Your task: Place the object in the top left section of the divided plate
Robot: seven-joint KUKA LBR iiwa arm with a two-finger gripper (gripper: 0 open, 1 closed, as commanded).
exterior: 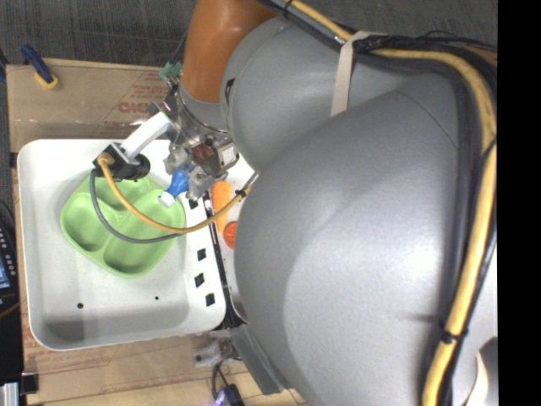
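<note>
A light green divided plate point(118, 231) lies in the left white bin point(51, 311), toward its upper middle. My gripper point(188, 169) hangs over the plate's upper right rim, under the orange band of the wrist. A small blue object with a white tip point(176, 184) sits right beneath the gripper, at the plate's right edge. Whether it is gripped or resting on the plate is hidden by the wrist hardware. A yellow and grey cable point(135, 216) loops down from the wrist across the plate.
The grey arm covers most of the right bin, where an orange object point(221, 197) peeks out beside the divider between the bins. A blue clamp point(38, 64) lies on the brown board behind the left bin.
</note>
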